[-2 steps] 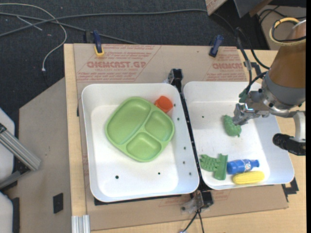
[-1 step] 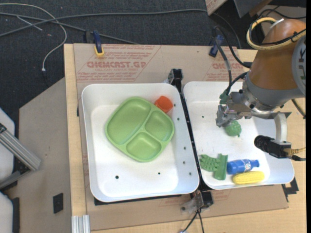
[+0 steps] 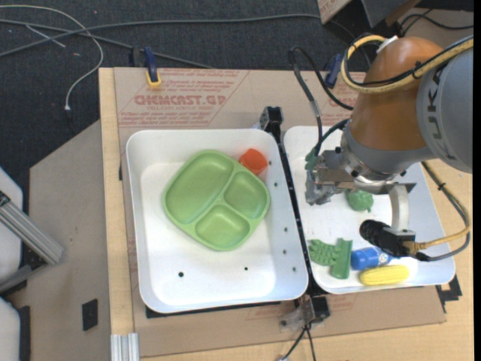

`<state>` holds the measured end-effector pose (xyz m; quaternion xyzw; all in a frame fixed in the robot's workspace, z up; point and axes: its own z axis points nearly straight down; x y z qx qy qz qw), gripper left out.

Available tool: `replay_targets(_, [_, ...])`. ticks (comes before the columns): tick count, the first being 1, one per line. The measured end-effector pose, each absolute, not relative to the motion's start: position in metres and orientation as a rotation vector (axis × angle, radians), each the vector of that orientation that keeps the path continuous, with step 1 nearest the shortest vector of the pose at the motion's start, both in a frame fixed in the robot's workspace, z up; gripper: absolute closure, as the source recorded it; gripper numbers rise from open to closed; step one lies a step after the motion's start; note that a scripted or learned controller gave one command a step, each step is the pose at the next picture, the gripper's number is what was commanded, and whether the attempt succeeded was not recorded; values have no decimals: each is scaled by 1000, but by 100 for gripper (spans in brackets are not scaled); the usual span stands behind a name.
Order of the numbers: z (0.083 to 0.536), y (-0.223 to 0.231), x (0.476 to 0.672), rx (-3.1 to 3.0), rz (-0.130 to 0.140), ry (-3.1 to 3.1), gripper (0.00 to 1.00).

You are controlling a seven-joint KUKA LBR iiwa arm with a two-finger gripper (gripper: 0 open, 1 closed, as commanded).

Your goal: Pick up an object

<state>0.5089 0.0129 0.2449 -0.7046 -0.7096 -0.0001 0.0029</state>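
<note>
Two white bins side by side on cardboard [image 3: 180,100].

Left bin [image 3: 203,277]: one green three-section plate [image 3: 217,199] lying flat, about mid-bin and toward the far side; an orange piece [image 3: 254,160] on the bin floor at the plate's far right corner, touching or just beside its rim, not in any section.

Right bin [image 3: 334,220]: my gripper [image 3: 319,192] is down over the far-left part of this bin, near the wall shared with the left bin; the wrist blocks the view, so I can't tell how far open I am or whether I have hold of anything.

Candidates to pick, all in the right bin: a green lump [image 3: 359,199] just right of my gripper, on the floor, apart from it; a flat green toy [image 3: 331,255] along the near edge; a blue piece [image 3: 366,259] touching the toy's right side; a yellow piece [image 3: 385,276] just in front of the blue one, against the near rim.

The last three sit clustered; the lump sits alone, well apart from them, nearest to me.
</note>
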Motion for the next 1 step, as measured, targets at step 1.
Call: replay_targets(1, [246, 60, 509, -2213, -3, -2227, 100])
